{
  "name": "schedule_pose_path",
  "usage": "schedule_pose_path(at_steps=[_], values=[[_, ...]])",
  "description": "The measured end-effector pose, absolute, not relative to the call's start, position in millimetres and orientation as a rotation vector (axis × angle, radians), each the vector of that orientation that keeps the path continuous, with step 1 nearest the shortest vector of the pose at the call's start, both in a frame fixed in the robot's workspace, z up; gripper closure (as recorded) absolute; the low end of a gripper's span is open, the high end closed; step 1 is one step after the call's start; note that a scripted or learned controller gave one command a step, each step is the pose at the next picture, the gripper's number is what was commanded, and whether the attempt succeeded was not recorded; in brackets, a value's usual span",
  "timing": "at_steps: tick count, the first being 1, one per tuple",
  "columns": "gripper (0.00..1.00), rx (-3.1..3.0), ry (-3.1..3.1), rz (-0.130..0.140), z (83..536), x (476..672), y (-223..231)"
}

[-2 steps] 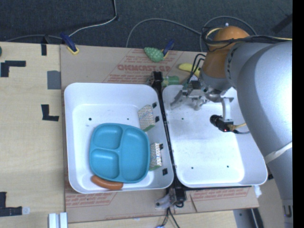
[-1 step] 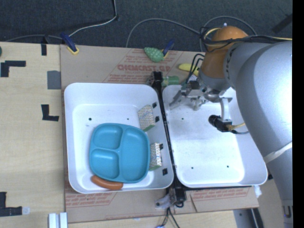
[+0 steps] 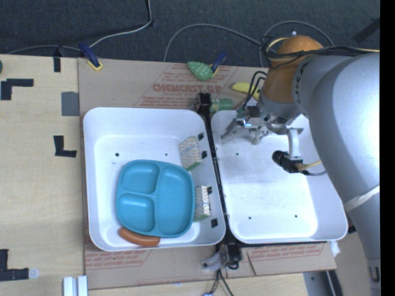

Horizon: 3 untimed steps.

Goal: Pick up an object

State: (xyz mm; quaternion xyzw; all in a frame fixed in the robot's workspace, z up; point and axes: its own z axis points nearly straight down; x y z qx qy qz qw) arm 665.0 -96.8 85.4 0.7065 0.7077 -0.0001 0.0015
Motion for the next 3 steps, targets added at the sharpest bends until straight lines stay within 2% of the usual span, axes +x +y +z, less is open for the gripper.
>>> schedule_pose_path(at_steps=[1,2,3], values=[[0.00,2.218,2.222,-0.002,85,668.5,-96],[1.00,2.215,2.222,-0.002,96,668.9,-96],[1.00,2.219,2.224,0.001,185,608.2,-58]])
